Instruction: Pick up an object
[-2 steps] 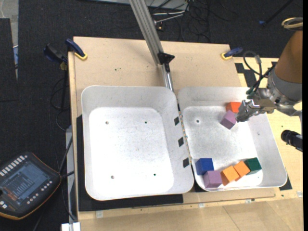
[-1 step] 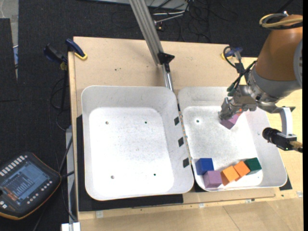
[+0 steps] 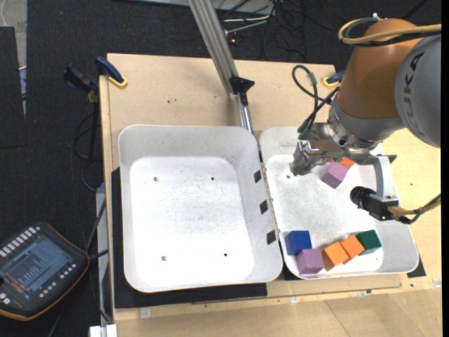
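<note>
My gripper (image 3: pixel 306 163) hangs over the back part of the right bin (image 3: pixel 317 213), under the grey and orange wrist. A light purple block (image 3: pixel 335 175) lies tilted right beside it on its right, touching or nearly touching; a bit of an orange block (image 3: pixel 349 163) peeks out just behind it. I cannot make out whether the purple block is gripped. Along the bin's front edge sit a blue cube (image 3: pixel 297 241), a purple cube (image 3: pixel 310 260), an orange cube (image 3: pixel 337 252) and a green cube (image 3: pixel 367 242).
The left bin (image 3: pixel 189 202) stands alongside, with black clips on the shared rim. A metal pole (image 3: pixel 217 41) slants down to the bins' back edge. A black unit on a cable (image 3: pixel 365 199) hangs off the arm over the right bin. A teach pendant (image 3: pixel 35 265) lies at lower left.
</note>
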You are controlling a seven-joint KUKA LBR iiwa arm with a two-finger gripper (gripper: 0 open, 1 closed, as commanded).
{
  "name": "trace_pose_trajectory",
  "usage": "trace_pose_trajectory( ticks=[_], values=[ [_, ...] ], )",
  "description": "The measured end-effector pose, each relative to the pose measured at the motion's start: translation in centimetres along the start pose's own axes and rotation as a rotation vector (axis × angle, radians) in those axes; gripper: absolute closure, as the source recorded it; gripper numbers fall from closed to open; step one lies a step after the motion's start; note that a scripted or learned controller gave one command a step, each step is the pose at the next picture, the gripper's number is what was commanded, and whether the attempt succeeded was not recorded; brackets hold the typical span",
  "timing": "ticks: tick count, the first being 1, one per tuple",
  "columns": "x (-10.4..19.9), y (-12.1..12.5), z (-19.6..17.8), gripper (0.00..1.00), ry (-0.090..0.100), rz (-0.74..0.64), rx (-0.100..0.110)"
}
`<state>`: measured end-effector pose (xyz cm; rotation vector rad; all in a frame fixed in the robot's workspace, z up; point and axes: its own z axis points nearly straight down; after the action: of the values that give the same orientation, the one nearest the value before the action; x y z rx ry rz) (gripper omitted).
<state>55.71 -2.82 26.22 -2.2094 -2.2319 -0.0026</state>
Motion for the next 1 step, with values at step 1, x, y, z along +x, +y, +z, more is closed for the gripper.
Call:
trace_pose_trajectory(
  ticks=[1],
  values=[
    [5.73,-0.36,-0.36,1.00,0.000,0.000,0.000]
  ],
)
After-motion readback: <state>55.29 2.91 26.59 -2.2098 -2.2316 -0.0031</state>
